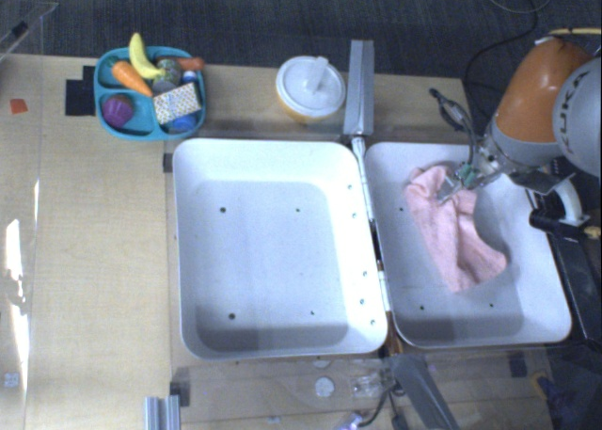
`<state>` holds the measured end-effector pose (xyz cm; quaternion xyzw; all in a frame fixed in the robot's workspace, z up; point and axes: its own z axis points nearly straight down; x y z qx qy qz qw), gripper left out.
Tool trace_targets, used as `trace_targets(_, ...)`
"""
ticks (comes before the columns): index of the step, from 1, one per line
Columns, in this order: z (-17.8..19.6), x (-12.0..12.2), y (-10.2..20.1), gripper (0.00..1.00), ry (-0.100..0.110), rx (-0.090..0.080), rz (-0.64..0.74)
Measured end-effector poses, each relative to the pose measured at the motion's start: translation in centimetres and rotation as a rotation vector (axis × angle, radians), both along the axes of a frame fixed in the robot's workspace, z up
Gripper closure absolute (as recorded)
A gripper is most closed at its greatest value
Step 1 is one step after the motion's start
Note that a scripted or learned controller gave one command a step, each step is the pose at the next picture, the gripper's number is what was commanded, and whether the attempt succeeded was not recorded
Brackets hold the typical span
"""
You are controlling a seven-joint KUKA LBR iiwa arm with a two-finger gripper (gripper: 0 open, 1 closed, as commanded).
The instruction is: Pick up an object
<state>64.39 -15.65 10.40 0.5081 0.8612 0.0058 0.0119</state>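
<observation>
Front rim of right bin (pixel 489 334) is nearest cam, bare floor just behind it. Pink cloth (pixel 456 235) is the only obj in that bin: crumpled, long axis running from upper-left (back, near divider side) down to lower-right, ending approx mid-bin.

Gripper (pixel 463 177) sits at cloth's upper end, tips right on the bunched top fold. Fabric looks pinched up toward the fingers there, but res too low to confirm a grip; fingers open vs closed: can't tell. Arm (pixel 541 103) comes in from the right over the bin's back-right corner.

Key relation: bulk of cloth lies below/left of tool, i.e. toward cam and trailing away from wrist. Judgement: a straight vertical lift would peel it up from the top end, tail dragging last.

Clearance:
- back wall of right bin close behind gripper, little room that way
- divider between bins near cloth's left edge
- open floor front-right of cloth
- left bin (pixel 188 259) has nothing in it, well apart

Off-bin stuff: blue tray (pixel 103 122) w/ toy food and white lidded cup (pixel 310 87) at back, both well clear of arm's path.
</observation>
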Motion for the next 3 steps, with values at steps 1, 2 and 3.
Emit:
trace_targets(1, 10.2, 2.8, 8.2, 1.0, 0.013, 0.003, -0.066)
trace_targets(2, 19.0, 2.8, 0.1, 1.0, 0.007, -0.001, -0.123)
trace_targets(3, 10.8, 2.6, 6.9, 1.0, 0.022, 0.006, -0.224)
